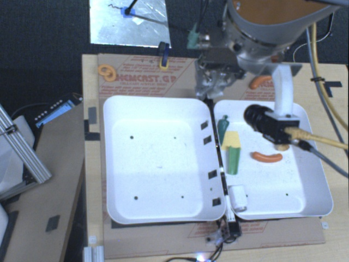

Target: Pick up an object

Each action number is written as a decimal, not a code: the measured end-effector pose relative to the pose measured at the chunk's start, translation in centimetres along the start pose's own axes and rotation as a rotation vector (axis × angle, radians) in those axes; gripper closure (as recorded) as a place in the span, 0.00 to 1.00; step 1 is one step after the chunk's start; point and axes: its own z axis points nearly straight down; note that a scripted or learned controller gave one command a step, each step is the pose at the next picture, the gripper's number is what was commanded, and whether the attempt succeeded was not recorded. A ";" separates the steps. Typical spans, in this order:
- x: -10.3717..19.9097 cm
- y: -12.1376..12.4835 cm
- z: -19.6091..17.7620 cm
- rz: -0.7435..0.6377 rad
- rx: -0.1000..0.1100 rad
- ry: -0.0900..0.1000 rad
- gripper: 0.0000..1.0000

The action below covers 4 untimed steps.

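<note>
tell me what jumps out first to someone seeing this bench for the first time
The big grey and orange arm dominates the top right, hanging over the far edge of the right bin. In that bin, colours catch the eye: a yellow block and a green block near its left wall, and an orange sausage-shaped piece in the middle. The left bin is a broad white expanse beside it.
</note>
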 end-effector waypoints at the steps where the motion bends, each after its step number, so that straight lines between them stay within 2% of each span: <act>1: 1.9 0.0 0.0 0.000 0.000 0.000 1.00; 2: 3.5 0.0 0.0 0.000 0.000 0.000 1.00; 3: 3.1 0.0 0.0 0.004 0.001 -0.001 1.00; 4: 4.4 0.0 0.0 0.002 0.000 0.000 1.00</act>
